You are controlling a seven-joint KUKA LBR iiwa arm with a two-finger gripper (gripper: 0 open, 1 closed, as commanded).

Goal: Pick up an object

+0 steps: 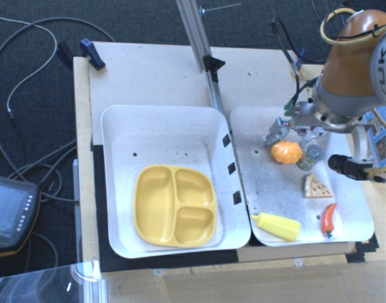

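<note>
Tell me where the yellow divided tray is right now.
The yellow divided tray lies in the left bin, toward its front edge.

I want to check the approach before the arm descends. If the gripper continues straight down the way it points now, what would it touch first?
Most likely the round orange fruit-like object: the gripper hangs just above it in the right white bin. Depth is unclear from this slanted view.
</note>
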